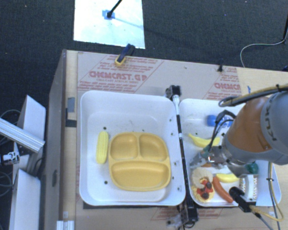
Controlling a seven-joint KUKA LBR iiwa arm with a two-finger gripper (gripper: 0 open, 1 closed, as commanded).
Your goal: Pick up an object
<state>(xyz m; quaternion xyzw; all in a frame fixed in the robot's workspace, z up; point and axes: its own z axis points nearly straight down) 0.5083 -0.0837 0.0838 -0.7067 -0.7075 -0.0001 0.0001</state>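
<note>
The grey arm's two-finger gripper (pixel 205 159) hangs low in the right white bin (pixel 193 112); whether it is wide or narrow I cannot tell. At its 12 o'clock lies a yellow plastic banana (pixel 199 140), at 5 o'clock an orange toy carrot (pixel 220 189).

Left white plastic bin (pixel 135 103): yellow corn cob (pixel 102 146) just left of yellow compartment tray (pixel 139 161). Right white plastic bin (pixel 195 113): yellow banana (pixel 199 140) behind pizza slice (pixel 202 184); orange sausage (pixel 221 190) right of pizza.
</note>
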